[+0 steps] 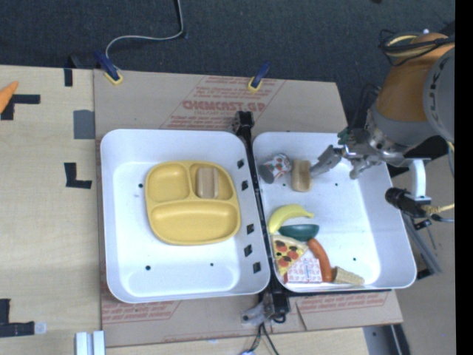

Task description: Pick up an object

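Gripper [341, 163] spread wide, holding nothing, over the right bin [384, 231].

I see the tan block [301, 175] lying just left of its 2 fingers, touching the small grey toy [277, 167]; a descent here may nudge the block aside or pinch both. My arm [414, 98] reaches in from the right, wrist tilted down-left.

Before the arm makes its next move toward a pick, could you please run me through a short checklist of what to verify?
1. Gripper carries nothing between its fingers: ok.
2. Fingers spread for a grasp: ok, they look open.
3. Nearest target, the tan block, is free of the fingers: ok.
4. Room around the block: not ok, a small grey-and-red toy sits close beside it.
5. Banana, dark green piece and pizza slice crowd together: not ok for a clean single pick.
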Motion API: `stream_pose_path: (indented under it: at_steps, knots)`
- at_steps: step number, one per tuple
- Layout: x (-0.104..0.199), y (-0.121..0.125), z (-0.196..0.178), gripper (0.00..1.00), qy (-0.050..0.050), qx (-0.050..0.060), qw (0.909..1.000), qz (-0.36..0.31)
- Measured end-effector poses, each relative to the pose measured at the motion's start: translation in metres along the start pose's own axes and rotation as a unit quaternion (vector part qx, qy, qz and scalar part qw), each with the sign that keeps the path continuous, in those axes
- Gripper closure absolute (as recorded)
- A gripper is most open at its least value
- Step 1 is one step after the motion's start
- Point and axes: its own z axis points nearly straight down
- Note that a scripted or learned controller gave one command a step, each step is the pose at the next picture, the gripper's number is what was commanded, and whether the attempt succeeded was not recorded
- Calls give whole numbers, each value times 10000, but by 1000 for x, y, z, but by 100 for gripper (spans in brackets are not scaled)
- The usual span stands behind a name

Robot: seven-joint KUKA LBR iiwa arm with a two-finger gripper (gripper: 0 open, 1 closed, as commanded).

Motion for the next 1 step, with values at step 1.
stream_pose_path:
  at_steps: [1]
  knots:
    - [7,-15,105,0,-1,-8,10000,1]
